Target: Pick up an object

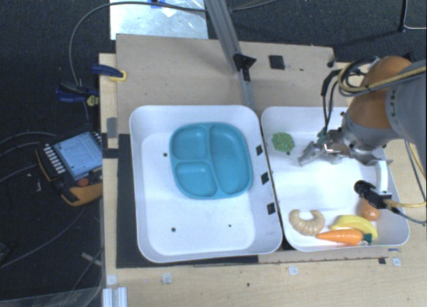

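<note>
Green broccoli (283, 142) lies just beside the claw (308, 157).

We see smooth, glossy white plastic bins (200, 232), a matt blue plastic tray (211, 160), a bumpy green broccoli (283, 141) and a dull brown board surface (180, 72).

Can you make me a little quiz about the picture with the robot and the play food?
1. True or false: the blue plate lies in the left bin.
2. Which toy lies nearest the gripper? A carrot, B broccoli, C banana
3. Fill in: the croissant lies in the ____ bin.

Key: 1 true; 2 B; 3 right
</note>
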Action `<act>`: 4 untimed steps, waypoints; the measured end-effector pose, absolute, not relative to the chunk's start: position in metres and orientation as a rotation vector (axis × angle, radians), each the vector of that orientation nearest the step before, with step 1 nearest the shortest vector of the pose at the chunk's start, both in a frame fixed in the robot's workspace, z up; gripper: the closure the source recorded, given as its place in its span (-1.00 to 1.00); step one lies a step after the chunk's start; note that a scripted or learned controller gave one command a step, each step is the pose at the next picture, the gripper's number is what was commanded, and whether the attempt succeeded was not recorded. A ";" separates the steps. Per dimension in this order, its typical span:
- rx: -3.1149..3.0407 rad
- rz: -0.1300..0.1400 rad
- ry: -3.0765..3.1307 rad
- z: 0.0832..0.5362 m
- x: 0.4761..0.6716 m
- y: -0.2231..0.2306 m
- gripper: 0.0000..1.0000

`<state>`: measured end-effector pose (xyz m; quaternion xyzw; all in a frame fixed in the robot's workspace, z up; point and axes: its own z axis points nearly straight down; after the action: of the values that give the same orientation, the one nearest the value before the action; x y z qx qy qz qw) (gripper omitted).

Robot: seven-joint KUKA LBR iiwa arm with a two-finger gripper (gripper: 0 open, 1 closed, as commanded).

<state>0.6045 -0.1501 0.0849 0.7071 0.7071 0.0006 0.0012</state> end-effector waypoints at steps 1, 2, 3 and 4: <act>2.214 0.009 2.216 0.099 0.607 -0.150 1.00; 2.213 0.005 2.223 0.143 0.612 -0.151 1.00; 2.211 0.007 2.222 0.208 0.614 -0.155 1.00; 2.210 0.006 2.224 0.255 0.620 -0.160 1.00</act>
<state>0.6203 -0.1605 0.2552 0.7050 0.7092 0.0018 0.0032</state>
